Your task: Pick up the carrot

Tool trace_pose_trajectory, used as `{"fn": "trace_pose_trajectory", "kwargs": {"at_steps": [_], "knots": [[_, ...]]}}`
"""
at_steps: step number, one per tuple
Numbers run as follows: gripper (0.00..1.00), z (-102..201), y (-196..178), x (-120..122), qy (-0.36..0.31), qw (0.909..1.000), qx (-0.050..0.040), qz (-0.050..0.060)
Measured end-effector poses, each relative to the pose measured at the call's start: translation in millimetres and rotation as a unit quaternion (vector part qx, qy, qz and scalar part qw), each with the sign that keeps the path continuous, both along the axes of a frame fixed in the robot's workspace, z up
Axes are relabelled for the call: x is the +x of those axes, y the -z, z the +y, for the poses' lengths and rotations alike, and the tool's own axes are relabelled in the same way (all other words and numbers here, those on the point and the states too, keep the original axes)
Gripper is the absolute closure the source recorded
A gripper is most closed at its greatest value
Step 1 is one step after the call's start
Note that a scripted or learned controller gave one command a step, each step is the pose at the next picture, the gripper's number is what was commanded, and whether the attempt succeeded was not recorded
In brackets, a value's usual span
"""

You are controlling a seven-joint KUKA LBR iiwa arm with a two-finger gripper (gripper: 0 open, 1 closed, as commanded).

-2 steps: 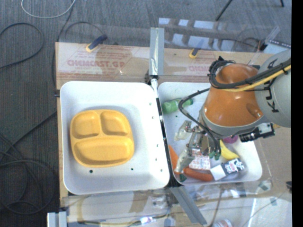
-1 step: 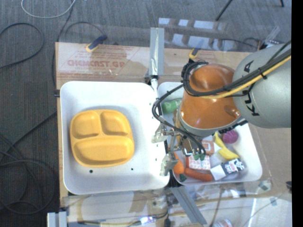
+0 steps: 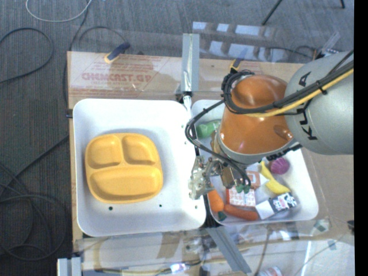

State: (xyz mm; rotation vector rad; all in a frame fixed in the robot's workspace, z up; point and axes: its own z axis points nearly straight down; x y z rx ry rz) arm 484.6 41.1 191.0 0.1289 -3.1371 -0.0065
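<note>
The carrot (image 3: pixel 216 200), a short orange piece, lies near the front left corner of the right bin (image 3: pixel 307 211). A longer red-orange piece (image 3: pixel 242 213) lies just right of it along the bin's front wall. My gripper (image 3: pixel 200 181) hangs below the orange wrist band, over the right bin's left edge. It is just up and left of the carrot, and nothing is visibly held in it. The arm's bulk hides the middle of the right bin.
The left bin (image 3: pixel 103 111) holds a yellow divided plate (image 3: pixel 123 167). In the right bin are a green item (image 3: pixel 206 129), a purple item (image 3: pixel 279 165), a yellow banana (image 3: pixel 275 184), a red-and-white box (image 3: pixel 241 198) and a black-and-white pack (image 3: pixel 280 203).
</note>
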Motion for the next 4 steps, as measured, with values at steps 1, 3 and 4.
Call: {"fn": "trace_pose_trajectory", "kwargs": {"at_steps": [1, 3, 4], "knots": [[1.00, 11.6, 7.8, 44.7, -0.176, 0.9843, -0.0007, -0.002], [1.00, 2.9, -77.1, 157.6, 0.099, 0.9951, -0.0008, -0.003], [0.00, 2.8, -76.8, 157.5, 0.099, 0.9951, -0.0009, -0.002]]}}
